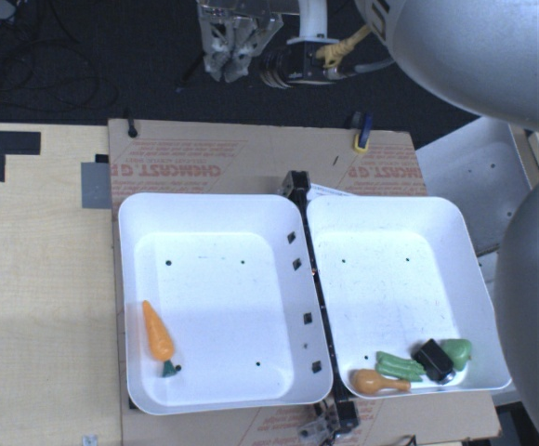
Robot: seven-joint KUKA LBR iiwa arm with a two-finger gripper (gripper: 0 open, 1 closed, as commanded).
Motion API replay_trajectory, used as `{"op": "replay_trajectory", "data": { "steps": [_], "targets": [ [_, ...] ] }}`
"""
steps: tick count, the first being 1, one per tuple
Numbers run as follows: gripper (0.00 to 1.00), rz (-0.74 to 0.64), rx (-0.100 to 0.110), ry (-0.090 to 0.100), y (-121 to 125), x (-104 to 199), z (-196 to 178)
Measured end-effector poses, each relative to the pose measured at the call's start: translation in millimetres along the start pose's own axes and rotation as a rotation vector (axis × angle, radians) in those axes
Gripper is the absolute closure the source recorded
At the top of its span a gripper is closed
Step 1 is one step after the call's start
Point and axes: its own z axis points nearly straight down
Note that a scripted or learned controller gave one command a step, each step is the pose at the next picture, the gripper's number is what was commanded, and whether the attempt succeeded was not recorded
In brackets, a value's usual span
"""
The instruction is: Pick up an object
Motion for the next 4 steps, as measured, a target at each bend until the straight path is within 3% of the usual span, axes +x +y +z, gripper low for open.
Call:
{"op": "replay_trajectory", "data": {
  "steps": [4],
  "targets": [
    [1.00, -0.007, 0.003, 0.000, -0.2, 0.3, 0.5]
  ]
}}
